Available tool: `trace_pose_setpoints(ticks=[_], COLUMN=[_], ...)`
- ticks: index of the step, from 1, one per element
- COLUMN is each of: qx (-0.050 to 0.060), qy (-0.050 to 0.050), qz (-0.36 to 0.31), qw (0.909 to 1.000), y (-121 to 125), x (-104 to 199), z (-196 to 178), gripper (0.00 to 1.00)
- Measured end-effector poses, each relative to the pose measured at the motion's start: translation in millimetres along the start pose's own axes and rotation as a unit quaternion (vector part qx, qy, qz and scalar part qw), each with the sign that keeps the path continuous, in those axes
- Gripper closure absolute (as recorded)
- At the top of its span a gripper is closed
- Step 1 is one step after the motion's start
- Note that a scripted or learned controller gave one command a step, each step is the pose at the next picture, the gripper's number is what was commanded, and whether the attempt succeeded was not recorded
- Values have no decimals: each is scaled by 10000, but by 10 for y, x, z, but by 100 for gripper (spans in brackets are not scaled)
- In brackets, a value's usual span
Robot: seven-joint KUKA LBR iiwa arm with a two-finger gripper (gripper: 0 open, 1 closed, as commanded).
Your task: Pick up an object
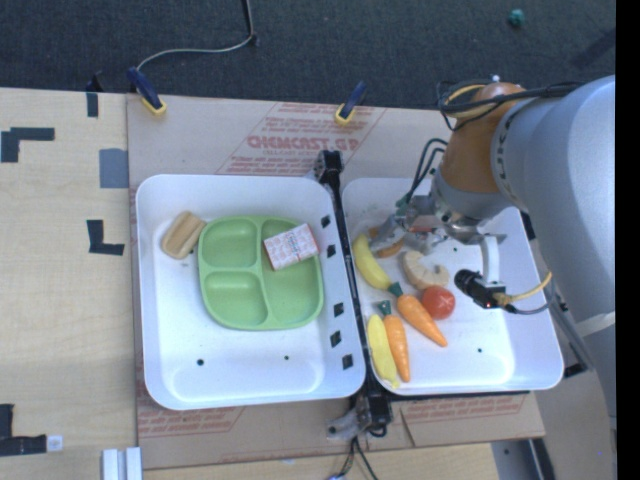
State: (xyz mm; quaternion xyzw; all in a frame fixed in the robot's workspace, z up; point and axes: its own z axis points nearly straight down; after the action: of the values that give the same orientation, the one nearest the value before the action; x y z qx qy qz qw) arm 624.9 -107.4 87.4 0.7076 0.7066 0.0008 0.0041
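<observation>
Bench [60,268] of pale wood carries a cardboard sheet [290,138], held at its far edge by two clamps, on which two shallow white bins sit side by side. Arm [560,168], grey with an orange band [475,158] above the wrist, enters from the right and bends down over the far part of the right bin [520,363]. Left bin [170,368] holds a green divided tray [255,288]; a small printed packet [290,245] lies across the tray's far right compartment, and a tan bread-like piece [182,234] lies just beside the tray's far left corner. Right bin holds toy food clustered near its left wall: a banana [371,264], two carrots [421,320] and [397,345], a yellow corn-like piece [380,351], a red tomato [438,301] and a pale bread-like piece [420,267]. Gripper [410,230] hangs low over this cluster, near the banana's far end; whether it is spread or closed cannot be told.
</observation>
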Motion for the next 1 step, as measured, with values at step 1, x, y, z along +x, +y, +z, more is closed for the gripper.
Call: trace_pose_setpoints(ticks=[1], qx=[29], qy=[14], qz=[-10], qw=[10000], y=[115], x=[-363], z=[-864], gripper=[0])
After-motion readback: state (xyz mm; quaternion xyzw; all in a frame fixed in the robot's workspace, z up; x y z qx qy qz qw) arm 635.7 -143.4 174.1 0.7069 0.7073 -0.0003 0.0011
